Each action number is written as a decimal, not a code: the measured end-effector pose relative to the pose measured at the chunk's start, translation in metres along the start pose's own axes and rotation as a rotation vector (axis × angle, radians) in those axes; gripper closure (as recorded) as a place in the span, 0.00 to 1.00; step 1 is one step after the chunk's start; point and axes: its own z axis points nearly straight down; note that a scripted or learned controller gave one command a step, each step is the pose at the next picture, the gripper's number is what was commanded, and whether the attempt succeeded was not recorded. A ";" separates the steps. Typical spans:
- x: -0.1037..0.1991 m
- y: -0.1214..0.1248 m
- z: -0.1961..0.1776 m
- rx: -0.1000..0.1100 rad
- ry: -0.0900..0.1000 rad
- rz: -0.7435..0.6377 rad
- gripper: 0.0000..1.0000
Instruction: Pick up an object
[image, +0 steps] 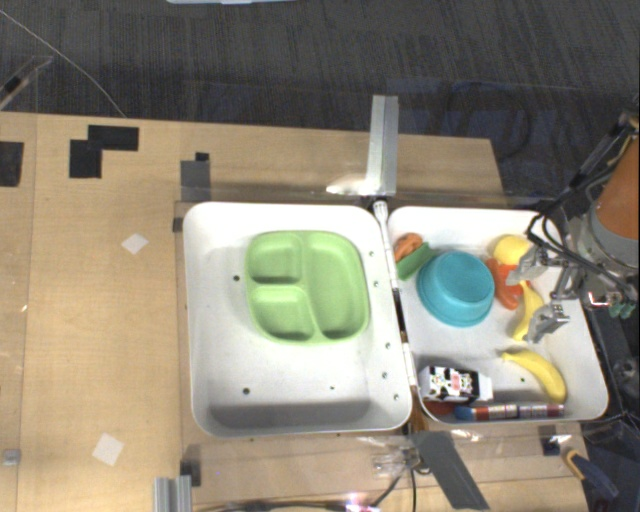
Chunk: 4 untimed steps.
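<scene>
In the right bin (590, 345) lie a blue bowl (457, 287), an orange and green toy vegetable (408, 252), a yellow fruit (509, 249), a red piece (510, 293), a slim yellow piece (522, 316) and a banana (538, 370). My gripper (541, 292) hangs over the bin's right side, just right of the bowl. Its fingers stand open, one near the yellow fruit and one above the banana. The slim yellow piece lies under the gap, and nothing is clamped between the fingers.
A green divided tray (305, 285) sits in the left bin (215, 380). A small black and white box (452, 382) and a red and blue marker (505, 410) lie along the right bin's front wall. Cables trail from the arm at the right.
</scene>
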 end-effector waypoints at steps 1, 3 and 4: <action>-0.022 -0.027 0.105 0.003 -0.008 0.004 0.00; -0.040 -0.010 0.106 0.000 -0.005 0.143 0.00; -0.051 0.030 0.105 0.002 -0.009 0.135 0.00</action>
